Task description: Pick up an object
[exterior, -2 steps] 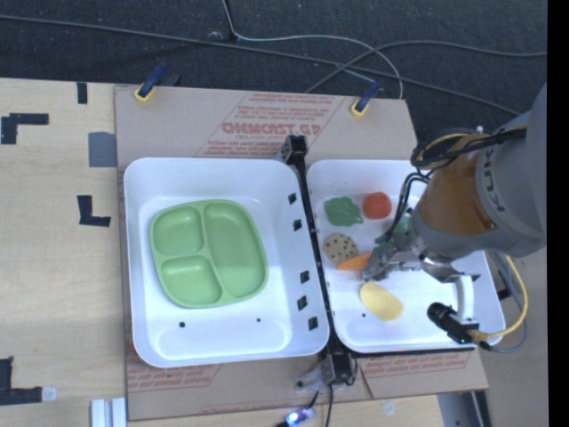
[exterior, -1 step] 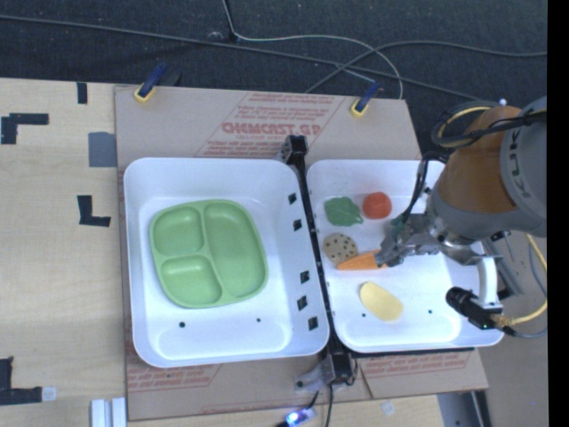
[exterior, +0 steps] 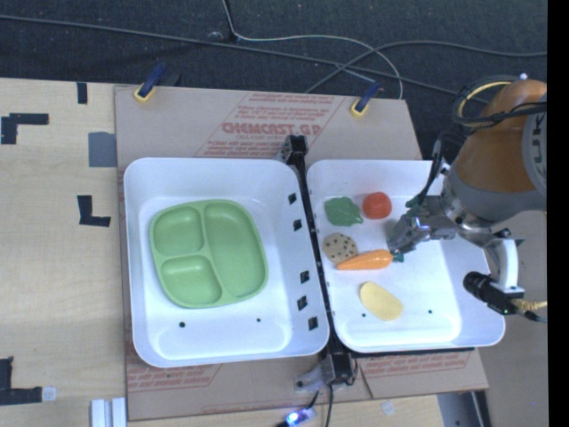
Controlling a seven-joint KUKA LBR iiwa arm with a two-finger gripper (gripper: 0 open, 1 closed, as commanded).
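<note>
Orange carrot (exterior: 364,260) is laid approx. left-right in right bin (exterior: 444,323), green tip toward pincer (exterior: 399,240); pincer state can't be told.

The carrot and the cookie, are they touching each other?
Cannot tell. In the camera view the carrot lies right under the cookie, their edges meeting with no visible gap, but real contact is not plain.

Grey arm (exterior: 494,194), orange band above wrist, black cable loops, dark metal fingers (exterior: 402,237).
</note>
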